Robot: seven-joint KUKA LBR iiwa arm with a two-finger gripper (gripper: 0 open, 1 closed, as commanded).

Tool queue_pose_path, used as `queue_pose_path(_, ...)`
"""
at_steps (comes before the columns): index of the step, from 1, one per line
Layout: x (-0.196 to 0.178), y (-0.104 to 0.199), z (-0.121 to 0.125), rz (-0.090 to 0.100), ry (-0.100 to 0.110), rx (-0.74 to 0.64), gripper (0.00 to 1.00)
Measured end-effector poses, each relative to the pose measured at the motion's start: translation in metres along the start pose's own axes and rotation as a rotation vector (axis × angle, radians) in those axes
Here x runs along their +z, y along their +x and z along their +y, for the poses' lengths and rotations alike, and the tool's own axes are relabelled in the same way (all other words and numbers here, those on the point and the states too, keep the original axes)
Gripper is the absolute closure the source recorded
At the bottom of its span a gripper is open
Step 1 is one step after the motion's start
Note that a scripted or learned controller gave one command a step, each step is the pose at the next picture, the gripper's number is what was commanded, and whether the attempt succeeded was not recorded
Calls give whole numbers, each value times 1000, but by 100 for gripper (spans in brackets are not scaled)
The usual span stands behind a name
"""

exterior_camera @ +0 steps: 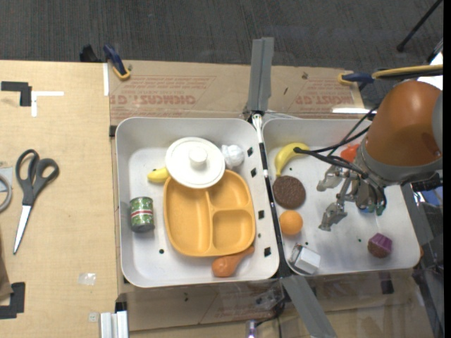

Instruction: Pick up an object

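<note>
Overhead, scissors (32, 182) lie on the wooden bench (63, 259); pincer (337, 201) spread wide, holding nothing.

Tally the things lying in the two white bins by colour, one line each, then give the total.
Yellow: 3 – divided tray, banana, small piece
Orange: 2 – ball, lump
White: 3 – lid, small object, packet
Green: 1 – can
Brown: 1 – disc
Purple: 1 – block
Total: 11
</note>
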State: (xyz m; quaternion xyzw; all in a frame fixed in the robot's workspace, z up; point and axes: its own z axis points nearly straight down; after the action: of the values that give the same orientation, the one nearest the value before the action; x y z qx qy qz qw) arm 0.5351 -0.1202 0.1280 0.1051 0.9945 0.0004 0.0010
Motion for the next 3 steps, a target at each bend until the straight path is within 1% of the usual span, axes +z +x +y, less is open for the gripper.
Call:
queue_pose_path(1, 35, -37, 36, -3, 0, 12, 0)
queue_pose_path(2, 35, 37, -17, -1, 1, -199, 0)
queue_pose_path(3, 30, -34, -19, -4, 0, -77, 0)
